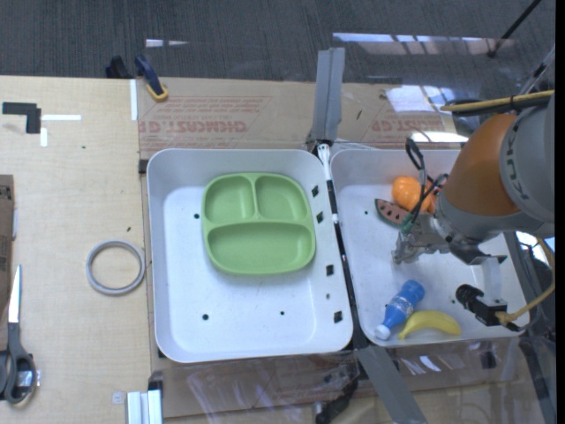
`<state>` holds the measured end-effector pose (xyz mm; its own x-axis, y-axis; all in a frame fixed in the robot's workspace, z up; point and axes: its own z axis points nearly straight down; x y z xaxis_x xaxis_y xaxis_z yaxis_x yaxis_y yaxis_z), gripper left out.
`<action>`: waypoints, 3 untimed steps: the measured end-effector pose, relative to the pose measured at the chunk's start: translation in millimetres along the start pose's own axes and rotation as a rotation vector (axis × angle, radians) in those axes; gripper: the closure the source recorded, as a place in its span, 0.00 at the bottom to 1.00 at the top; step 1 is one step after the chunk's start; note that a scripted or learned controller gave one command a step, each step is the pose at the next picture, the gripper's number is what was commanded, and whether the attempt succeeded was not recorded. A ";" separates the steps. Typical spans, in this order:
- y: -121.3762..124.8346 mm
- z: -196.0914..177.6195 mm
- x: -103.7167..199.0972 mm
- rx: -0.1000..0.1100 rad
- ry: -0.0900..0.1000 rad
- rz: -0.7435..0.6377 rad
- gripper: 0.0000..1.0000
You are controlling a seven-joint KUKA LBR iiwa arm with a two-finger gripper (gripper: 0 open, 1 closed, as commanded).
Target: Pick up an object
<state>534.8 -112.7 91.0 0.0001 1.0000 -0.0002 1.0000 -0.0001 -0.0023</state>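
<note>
Pick not yet made; gripper [408, 253] low over right bin [362, 237], jaws' state cannot be told

Green plate [259, 223] sits in left bin [177, 263]. In right bin: watermelon slice [391, 212] and orange [408, 191] at back, blue bottle [400, 306] and banana [430, 325] at front. Bottle judged light, stiff, slippery, prone to rolling: best gripped across its middle

- A pale wooden tabletop [71, 193] carries two shallow white bins, the left bin [177, 325] and the right bin [371, 170], touching side by side.
- A light tape ring [116, 267] lies flat on the tabletop, just left of the left bin.
- A pair of metal scissors [15, 360] rests at the tabletop's left edge.
- A blue and yellow clamp [152, 79] sits at the far edge.
- A brown cardboard sheet [229, 117] lies behind the bins.
</note>
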 end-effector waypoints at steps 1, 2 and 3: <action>-58.1 0.1 0.1 0.000 0.001 0.003 0.00; 15.3 -0.4 14.9 -0.001 -0.001 -0.001 0.00; 100.0 -0.8 3.7 -0.001 -0.002 -0.003 0.00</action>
<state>634.8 -109.0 91.5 -0.0027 1.0000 -0.0022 1.0000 0.0027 -0.0013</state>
